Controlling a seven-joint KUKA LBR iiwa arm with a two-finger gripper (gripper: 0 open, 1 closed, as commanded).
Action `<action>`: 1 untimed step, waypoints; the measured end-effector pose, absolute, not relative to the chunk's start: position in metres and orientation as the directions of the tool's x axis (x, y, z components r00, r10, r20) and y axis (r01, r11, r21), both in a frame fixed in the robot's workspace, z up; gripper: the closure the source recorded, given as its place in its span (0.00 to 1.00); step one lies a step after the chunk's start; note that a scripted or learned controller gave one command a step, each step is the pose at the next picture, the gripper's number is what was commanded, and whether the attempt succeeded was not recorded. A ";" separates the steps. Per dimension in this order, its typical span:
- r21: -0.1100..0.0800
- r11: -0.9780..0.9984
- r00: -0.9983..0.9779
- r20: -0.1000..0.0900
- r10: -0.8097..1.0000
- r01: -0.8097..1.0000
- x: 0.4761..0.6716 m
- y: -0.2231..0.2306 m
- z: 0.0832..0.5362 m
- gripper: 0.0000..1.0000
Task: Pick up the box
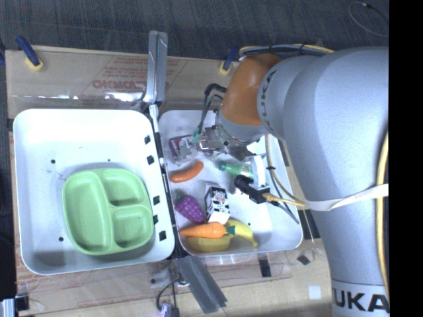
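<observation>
A small black-and-white box (217, 203) stands in the middle of the right bin (285, 233), between purple grapes (190, 209) and a banana (242, 230). My gripper (197, 141) is low in the far left part of that bin, well behind the box and apart from it. A small purplish packet (178, 146) lies right at the gripper's tip. The grey wrist with its orange band (243, 91) covers the bin's far right corner.
The right bin also holds a red-orange sausage (187, 172), a green bottle (235, 168), and a carrot (205, 230) on a yellow bowl (209, 244). A green divided plate (109, 210) lies in the left bin (33, 137). A black cable part (248, 189) hangs beside the box.
</observation>
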State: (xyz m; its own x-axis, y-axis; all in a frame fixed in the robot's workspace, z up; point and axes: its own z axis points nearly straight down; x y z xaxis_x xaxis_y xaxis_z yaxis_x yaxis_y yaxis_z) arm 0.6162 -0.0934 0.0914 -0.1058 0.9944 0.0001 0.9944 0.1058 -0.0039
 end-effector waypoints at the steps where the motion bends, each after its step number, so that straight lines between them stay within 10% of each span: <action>1: -0.019 -0.005 0.005 0.003 1.000 1.000 0.654 -0.107 0.091 0.00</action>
